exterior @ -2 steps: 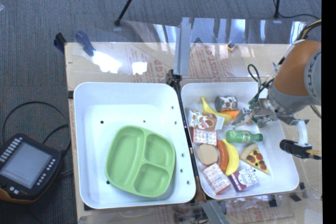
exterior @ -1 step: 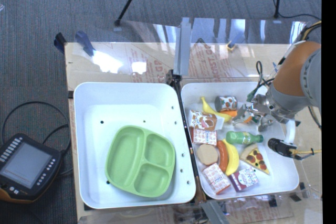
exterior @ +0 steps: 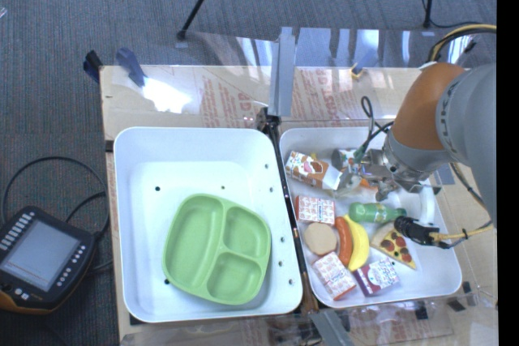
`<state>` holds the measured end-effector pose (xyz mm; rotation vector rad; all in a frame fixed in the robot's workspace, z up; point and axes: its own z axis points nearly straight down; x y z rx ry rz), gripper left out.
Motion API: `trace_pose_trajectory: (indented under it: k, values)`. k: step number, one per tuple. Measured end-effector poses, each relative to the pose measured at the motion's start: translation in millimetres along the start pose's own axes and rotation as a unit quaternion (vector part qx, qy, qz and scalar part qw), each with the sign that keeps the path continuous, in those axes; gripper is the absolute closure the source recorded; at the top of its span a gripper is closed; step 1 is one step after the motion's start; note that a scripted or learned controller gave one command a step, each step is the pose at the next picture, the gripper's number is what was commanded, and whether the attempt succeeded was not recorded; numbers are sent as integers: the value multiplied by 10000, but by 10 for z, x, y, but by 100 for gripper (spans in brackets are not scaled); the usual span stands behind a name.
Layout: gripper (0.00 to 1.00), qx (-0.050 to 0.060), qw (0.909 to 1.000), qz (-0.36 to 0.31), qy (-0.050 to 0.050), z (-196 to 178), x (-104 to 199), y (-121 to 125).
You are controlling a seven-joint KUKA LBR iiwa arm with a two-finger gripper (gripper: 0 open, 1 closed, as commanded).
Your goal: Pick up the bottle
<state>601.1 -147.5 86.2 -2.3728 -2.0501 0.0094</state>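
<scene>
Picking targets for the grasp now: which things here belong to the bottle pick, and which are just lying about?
Belongs to the job:
green bottle, lying in the right bin
gripper, above that bin

Just lying about:
banana
pizza slice
hot dog
round cookie
juice cartons
green divided plate in the left bin

Bench [exterior: 203, 97]: brown top under a clear, glaring sheet, seen at a slant.
Left bin [exterior: 138, 166]: white, shallow, sits on the bench.
Right bin [exterior: 446, 275]: white, shallow, just beside the left bin.
Divider [exterior: 281, 73]: grey upright post at the back, between the bins.
</scene>
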Motion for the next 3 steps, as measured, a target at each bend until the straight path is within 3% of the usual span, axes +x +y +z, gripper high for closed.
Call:
trace_pose_trajectory:
  k: [1, 3]
  values:
    - [0, -16, 10000, -16, 16, -6, -543, -34]
    - [0, -2, 9985, 550, 39, 0, -518, 91]
